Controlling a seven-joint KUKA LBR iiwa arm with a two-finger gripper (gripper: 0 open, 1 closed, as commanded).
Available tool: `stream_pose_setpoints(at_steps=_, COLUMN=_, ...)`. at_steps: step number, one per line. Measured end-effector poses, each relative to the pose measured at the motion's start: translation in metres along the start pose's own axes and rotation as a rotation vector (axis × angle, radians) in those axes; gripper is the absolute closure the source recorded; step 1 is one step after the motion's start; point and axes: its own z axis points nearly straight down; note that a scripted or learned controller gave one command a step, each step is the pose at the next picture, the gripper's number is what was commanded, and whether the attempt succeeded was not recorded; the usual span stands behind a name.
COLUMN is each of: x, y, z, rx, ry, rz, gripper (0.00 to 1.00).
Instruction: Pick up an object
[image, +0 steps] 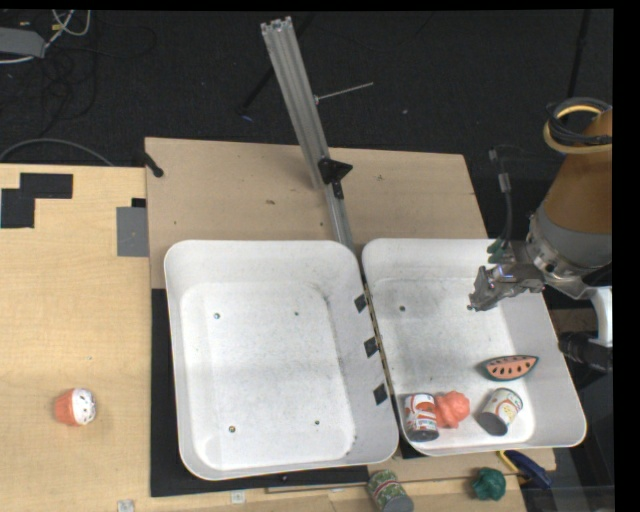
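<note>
My gripper (487, 291) hangs over the right bin (440, 290), near its right middle, with nothing visibly between its fingers. Below it in that bin lie a watermelon slice (511, 367), a tipped can with a light label (499, 410), a pink-orange lump (453, 407) and a red and white can (421, 415). These objects cluster along the bin's front edge. The gripper is above and apart from all of them.
The left bin (200, 290) sits beside the right one, joined by black clips. A metal rail (305, 110) slants in from the top. Outside the bins lie an orange and white ball (75, 407), a dark can (387, 490) and a green object (488, 484).
</note>
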Motion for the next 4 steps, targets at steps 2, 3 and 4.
stream_pose_setpoints(at_steps=2, x=0.110, y=0.016, z=-0.011, rx=-0.002, ry=-0.001, rz=-0.001, gripper=1.00)
stream_pose_setpoints(at_steps=3, x=0.159, y=0.017, z=0.004, rx=0.002, ry=-0.001, rz=0.001, gripper=1.00)
stream_pose_setpoints(at_steps=4, x=0.209, y=0.022, z=0.016, rx=0.001, ry=-0.002, rz=0.001, gripper=1.00)
